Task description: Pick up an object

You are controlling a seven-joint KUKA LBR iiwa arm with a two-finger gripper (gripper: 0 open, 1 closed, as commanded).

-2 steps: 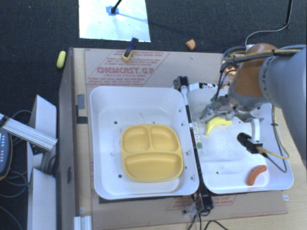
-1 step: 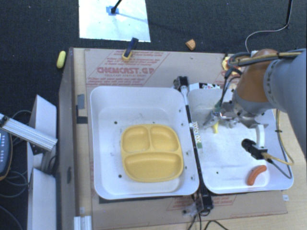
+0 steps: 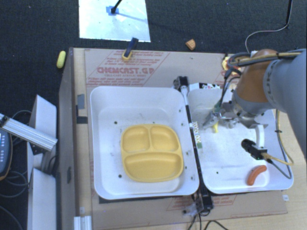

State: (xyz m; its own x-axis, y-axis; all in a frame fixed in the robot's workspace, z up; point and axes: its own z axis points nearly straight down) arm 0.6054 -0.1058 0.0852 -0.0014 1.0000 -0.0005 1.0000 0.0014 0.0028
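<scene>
In the right bin, my gripper hangs low over the upper left part, on the grey arm that comes in from the right. A small yellow object lies right under its tip, too small to identify. An orange sausage-shaped object rests near the bin's lower right corner, well away from the gripper. The left bin holds a yellow divided plate in its middle.
A blue and yellow tool lies on the cardboard behind the left bin. On the dark floor sit a yellow object and a small brown piece. The ridge between the bins runs just left of the gripper.
</scene>
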